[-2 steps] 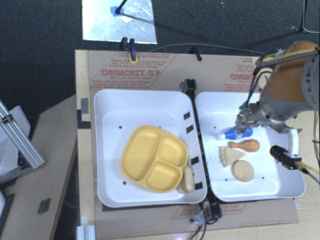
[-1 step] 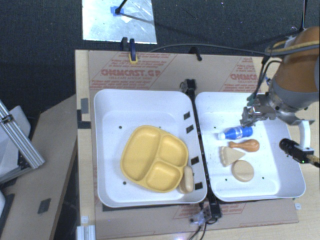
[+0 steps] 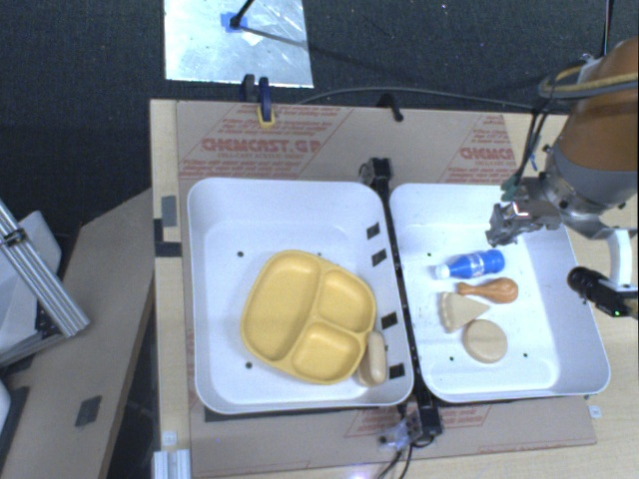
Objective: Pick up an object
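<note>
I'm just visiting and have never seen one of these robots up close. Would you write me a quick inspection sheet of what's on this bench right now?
Surface: two shallow white bins side by side, left bin and right bin, on a printed board.
Job's things: in the right bin, a blue bottle lying down, a brown drumstick-shaped toy, a pale wedge and a tan round piece.
Clutter: in the left bin, a yellow divided plate with a small beige piece at its edge.
Grippers: gripper hovers above the blue bottle, holding nothing visible.
Cables: a dark cable runs across the bench's far edge.
Surroundings: a shiny sheet on dark floor; a clamp.
</note>
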Robot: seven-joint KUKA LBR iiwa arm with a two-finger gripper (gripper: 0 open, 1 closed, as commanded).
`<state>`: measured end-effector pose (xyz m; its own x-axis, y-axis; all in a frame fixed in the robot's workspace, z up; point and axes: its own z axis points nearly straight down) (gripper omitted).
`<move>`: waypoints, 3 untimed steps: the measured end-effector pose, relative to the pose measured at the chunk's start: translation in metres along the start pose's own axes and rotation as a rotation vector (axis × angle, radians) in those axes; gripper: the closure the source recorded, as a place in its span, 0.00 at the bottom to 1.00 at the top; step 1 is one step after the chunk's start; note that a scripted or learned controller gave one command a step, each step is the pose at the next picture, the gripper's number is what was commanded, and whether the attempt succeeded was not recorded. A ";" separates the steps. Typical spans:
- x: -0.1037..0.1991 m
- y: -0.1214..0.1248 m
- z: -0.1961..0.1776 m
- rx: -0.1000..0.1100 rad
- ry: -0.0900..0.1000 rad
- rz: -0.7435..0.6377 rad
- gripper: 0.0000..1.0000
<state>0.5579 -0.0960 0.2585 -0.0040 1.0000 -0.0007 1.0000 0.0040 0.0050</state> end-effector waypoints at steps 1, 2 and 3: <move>0.046 0.020 0.002 0.001 0.002 -0.005 1.00; 0.098 0.019 0.009 0.004 0.003 -0.006 1.00; 0.149 0.031 0.025 0.004 0.003 -0.005 1.00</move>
<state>0.5885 0.0527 0.2337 -0.0094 1.0000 0.0020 1.0000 0.0094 0.0010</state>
